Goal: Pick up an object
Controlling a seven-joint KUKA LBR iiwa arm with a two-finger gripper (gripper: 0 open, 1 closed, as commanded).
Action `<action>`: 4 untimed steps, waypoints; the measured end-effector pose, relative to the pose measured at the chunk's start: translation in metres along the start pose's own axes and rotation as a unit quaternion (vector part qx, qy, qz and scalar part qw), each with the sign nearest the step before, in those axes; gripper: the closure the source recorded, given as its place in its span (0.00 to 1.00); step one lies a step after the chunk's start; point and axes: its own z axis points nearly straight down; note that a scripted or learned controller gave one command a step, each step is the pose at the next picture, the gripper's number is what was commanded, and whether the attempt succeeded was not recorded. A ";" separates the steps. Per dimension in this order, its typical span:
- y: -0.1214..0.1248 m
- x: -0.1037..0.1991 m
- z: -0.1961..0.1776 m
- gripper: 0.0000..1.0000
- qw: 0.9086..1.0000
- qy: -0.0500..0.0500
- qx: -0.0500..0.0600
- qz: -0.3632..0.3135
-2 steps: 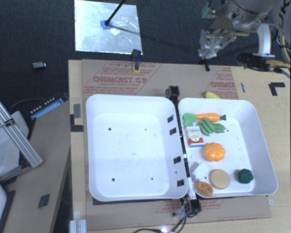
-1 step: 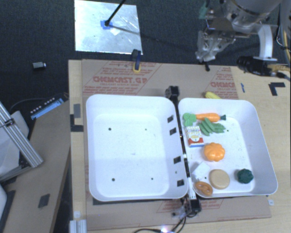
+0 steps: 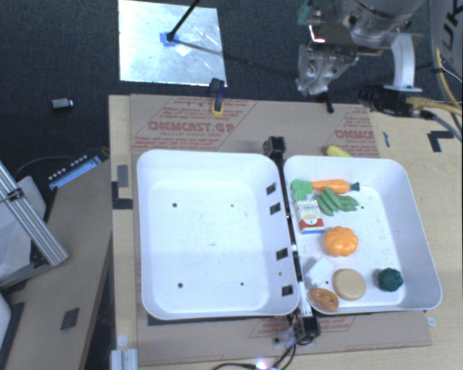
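- We see the gripper [image 3: 318,81] at the upper right of the frame, above the bench and beyond the far edge of the bins; we cannot tell its state, and we see no object in it.
- The arm [image 3: 376,18] enters at the top right corner.
- Just below the gripper, a yellow piece [image 3: 338,152] lies on the board outside the right bin [image 3: 409,209], close to its far rim.
- In the right bin, near the far rim, a carrot [image 3: 334,186] lies across, with a green leaf [image 3: 301,189] at its left and green pods [image 3: 336,201] just below it.
- A small box [image 3: 309,215] lies beside the bin's left wall, below the leaf.
- An orange pumpkin [image 3: 340,241] sits in the middle of the bin.
- Toward the near rim we see a tan disc [image 3: 349,284], a small orange slice [image 3: 323,298] at its left, touching it, and a dark green piece [image 3: 390,279] apart at the right.
- The left bin [image 3: 210,231] is at the centre of the frame.
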 end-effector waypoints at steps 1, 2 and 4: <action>0.011 0.064 0.098 1.00 1.000 0.000 0.005 -0.001; -0.006 0.083 0.056 1.00 1.000 0.001 -0.001 -0.001; -0.058 0.144 0.029 1.00 1.000 0.001 0.001 -0.001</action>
